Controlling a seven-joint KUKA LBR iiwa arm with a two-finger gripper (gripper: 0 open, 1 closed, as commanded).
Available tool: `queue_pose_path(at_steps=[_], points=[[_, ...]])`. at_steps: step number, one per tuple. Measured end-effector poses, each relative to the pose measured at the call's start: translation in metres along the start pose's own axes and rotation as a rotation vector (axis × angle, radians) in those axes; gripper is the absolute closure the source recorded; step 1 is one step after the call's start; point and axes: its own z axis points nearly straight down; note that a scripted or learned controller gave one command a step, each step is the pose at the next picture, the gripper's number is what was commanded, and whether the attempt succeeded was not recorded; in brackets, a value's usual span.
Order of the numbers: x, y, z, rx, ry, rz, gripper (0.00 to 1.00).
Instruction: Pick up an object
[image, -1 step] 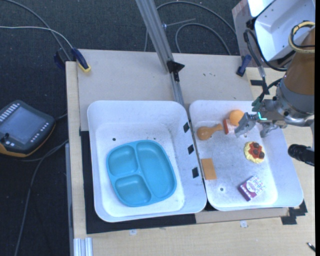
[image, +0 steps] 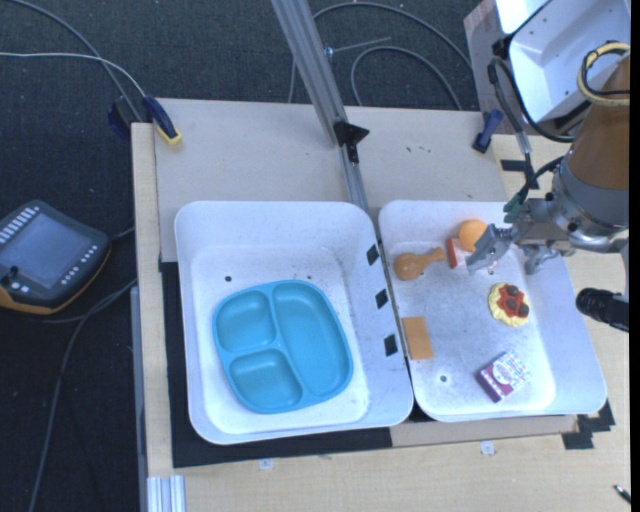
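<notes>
Quick rundown, everything measured off the orange ball (image: 468, 234). It's smooth, round and kind of glossy, and it sits toward the back of the right bin (image: 460, 312), which is shallow white plastic with speckly scuffs.

The gripper (image: 510, 257) hangs just to the right of the ball. Its grey metal fingers (image: 487, 250) are spread apart with nothing between them.

- **Left of the ball:** a rounded brown wooden knob thing (image: 415, 264).
- **In front, to the right:** a flat yellow disc (image: 509, 303) with red blobs on top.
- **In front, to the left:** a tan rectangular block (image: 417, 338).
- **Farthest forward:** a crinkly purple packet (image: 503, 375).
- **Well to the left:** a blue three-compartment plate (image: 283, 345) in the other bin (image: 200, 230).

The bench (image: 250, 150) is pale wood, and it stands on dark carpet (image: 80, 420).
</notes>
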Motion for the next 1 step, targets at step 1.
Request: queue_pose_path(at_steps=[1], points=[[0.0016,0.0001,0.0628,0.006,0.001,0.001,0.00]])
